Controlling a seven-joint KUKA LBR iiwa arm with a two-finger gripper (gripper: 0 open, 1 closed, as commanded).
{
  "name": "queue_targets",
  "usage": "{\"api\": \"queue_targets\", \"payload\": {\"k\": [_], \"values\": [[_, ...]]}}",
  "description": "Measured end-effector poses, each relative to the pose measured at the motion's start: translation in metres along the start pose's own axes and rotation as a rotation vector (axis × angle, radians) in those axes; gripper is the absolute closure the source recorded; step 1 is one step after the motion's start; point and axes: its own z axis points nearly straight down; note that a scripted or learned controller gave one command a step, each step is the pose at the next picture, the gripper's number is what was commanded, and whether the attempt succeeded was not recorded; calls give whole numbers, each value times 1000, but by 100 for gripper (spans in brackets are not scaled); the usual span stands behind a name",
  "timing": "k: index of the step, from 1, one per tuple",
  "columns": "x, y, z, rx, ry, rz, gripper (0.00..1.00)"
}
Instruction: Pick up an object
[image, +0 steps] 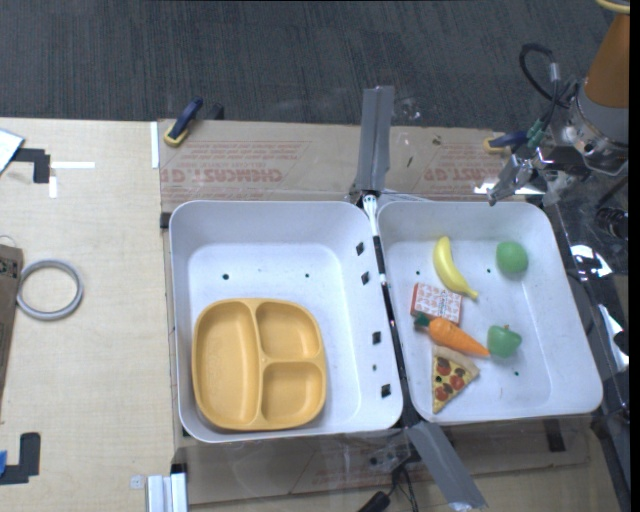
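Hovering at upper right, past the right bin's (560, 250) far rim: gripper (512, 178), finger state unclear, carrying nothing visible. Approach step is beginning; banana (452, 266) is lying nearest, needing descent.

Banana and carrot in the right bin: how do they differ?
The banana is yellow and curved; the carrot is orange, straight and tapered, with a green top. The banana lies farther back; the carrot lies nearer the front, between the small box and pizza slice. Both are toy foods lying flat, slanting alike.

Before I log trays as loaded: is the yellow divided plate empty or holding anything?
Empty: all three compartments of the yellow plate show bare.
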Motion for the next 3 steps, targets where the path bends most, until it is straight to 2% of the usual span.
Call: {"api": "queue_targets", "payload": {"k": [1, 2, 3], "values": [[16, -7, 167, -3, 0, -188, 0], [16, -7, 158, -4, -1, -186, 100], [34, 6, 59, -3, -1, -195, 100]]}}
